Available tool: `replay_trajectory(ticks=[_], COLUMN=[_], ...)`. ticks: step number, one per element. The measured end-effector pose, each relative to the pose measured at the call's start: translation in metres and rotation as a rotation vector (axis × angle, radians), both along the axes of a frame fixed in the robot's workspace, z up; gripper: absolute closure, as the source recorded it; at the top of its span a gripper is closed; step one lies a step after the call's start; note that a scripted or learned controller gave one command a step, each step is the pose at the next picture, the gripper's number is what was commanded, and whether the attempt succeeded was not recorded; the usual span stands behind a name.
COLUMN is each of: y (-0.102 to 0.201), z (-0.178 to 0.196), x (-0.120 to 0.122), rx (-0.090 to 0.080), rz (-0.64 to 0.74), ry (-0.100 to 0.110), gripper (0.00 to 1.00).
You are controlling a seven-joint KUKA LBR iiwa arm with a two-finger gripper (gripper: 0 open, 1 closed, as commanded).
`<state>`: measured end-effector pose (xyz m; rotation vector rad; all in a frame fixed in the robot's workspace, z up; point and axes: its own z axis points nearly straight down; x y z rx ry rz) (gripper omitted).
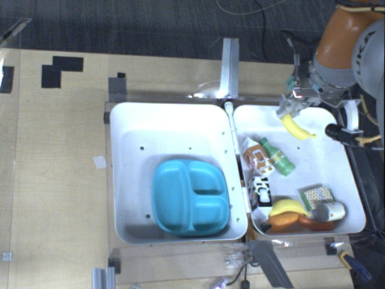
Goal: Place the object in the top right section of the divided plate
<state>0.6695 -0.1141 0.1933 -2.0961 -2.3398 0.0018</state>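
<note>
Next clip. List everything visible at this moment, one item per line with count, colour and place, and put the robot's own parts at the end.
bins: 2, white, side by side on the bench.
divided plate: 1, blue, left bin, near front.
banana: 1, yellow, back of right bin, just below the claw.
bottle: 1, green, middle of right bin.
carton: 1, orange and white, beside the bottle.
black-and-white pack: 1, by the right bin's left wall.
yellow fruit: 1, front of right bin.
orange item: 1, under the yellow fruit.
patterned packet: 1, greenish, front right.
can: 1, grey, front right.
arm: 1, grey and orange, upper right.
claw: 1, metallic, above the banana.
</note>
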Motion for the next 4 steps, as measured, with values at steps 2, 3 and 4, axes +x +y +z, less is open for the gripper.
replay_trajectory(ticks=[2,3,4], y=[0.105,0.09,0.113], z=[0.005,-0.012,0.055], x=[-0.075,-0.081,-0.163], rx=[0.0,0.0,-0.001], rz=[-0.433,-0.195,-0.527], ry=[0.005,0.004,0.004], gripper=[1.0,1.0,1.0])
